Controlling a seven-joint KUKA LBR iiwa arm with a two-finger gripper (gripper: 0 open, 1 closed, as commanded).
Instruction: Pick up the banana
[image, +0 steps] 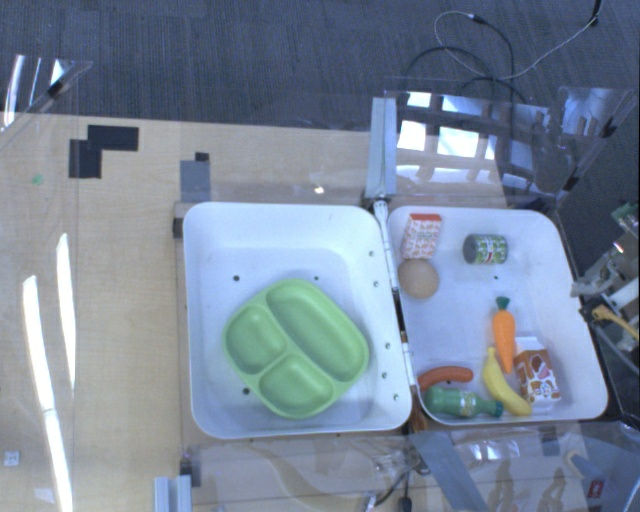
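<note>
The banana (503, 382) is yellow and curved. It lies near the front of the right bin (455, 325). Its upper end sits just under the tip of an orange carrot (504, 335). An orange-and-white carton (538, 376) touches its right side, and the cap end of a green bottle (462, 403) lies by its lower end on the left.
The right bin also holds a red sausage (445, 376), a beige ball (419, 279), a red-and-white carton (421, 236) and a green can (485, 249). A green divided plate (294, 346) lies in the left bin (250, 235). Metal fittings and cables (612, 285) stand beyond the right bin's right wall.
</note>
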